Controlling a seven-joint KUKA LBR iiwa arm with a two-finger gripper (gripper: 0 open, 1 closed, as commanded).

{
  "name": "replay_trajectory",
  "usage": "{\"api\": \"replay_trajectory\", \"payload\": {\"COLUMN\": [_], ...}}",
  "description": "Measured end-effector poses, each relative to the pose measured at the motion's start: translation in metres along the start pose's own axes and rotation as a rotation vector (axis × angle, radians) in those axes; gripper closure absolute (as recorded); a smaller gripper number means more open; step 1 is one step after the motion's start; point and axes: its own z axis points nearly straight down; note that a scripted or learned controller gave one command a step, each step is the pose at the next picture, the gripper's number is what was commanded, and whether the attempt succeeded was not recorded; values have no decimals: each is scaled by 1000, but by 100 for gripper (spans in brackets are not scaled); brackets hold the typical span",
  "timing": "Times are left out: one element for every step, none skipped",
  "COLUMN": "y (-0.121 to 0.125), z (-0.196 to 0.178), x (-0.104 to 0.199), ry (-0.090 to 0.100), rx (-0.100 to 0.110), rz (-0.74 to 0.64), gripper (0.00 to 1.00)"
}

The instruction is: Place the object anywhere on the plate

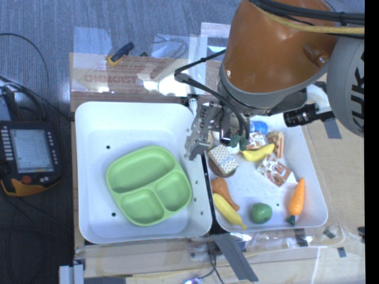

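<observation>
Orange and grey, the robot arm (284,40) looms closest to the camera, covering the upper right of the scene. Below it the gripper (204,136) hangs over the wall shared by two white bins, its metal fingers (195,142) pointing down and leftward; whether they are spread or pressed together cannot be told, since the wrist hides much of them.

Just beside the fingers, in the right bin (314,215), lies a waffle cone (223,160), pale and criss-crossed, with a dark brown end. Its long axis seems to run diagonally, the brown end toward the lower right.

Around it lie a yellow banana (259,152), snack packets (273,171), an orange carrot (296,199), a green lime (260,212) and a second banana (228,210).

The left bin (95,123) holds a green three-compartment plate (149,185).
</observation>
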Motion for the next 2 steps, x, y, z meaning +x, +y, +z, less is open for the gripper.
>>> {"api": "replay_trajectory", "payload": {"y": [14, -44], "z": [65, 49], "x": [4, -11], "ry": [10, 3], "rx": [6, 3], "rz": [-88, -482], "gripper": [100, 100]}}
